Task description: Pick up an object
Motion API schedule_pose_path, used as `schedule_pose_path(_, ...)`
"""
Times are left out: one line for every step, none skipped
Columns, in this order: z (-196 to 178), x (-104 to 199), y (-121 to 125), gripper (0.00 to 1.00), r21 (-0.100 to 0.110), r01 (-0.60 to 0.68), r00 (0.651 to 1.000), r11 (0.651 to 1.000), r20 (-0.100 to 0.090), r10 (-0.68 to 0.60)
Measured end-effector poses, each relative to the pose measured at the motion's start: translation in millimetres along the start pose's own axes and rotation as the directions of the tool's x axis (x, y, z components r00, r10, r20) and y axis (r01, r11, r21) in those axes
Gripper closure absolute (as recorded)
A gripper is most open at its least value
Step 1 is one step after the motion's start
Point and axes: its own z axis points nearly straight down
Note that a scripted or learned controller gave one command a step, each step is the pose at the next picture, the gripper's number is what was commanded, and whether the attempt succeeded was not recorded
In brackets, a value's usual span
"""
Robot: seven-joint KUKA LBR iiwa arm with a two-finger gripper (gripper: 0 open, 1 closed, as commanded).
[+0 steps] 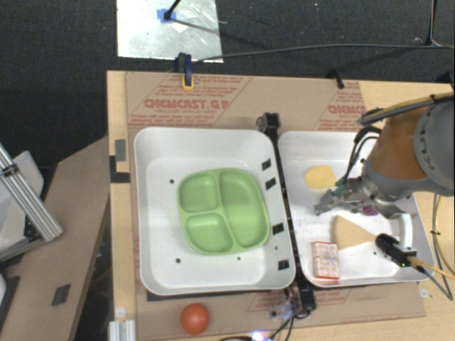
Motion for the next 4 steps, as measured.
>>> schedule_pose_path(-13.0, -0.5, 1.6, 1.00, -0.006, 0.001, 1.000, 1.000, 0.001, -0.001)
schedule_pose_path(-63.8, -9.9, -1.8, 1.00, -0.008, -0.002, 1.000, 1.000, 0.003, 0.002)
schedule_pose_path(-117.5, -3.3, -7.5, 1.00, -0.010, 0.003, 1.000, 1.000, 0.002, -0.003)
schedule_pose_path(-162.6, 2.1, -4.2, 1.00, -0.010, 0.004, 1.000, 1.000, 0.002, -0.004)
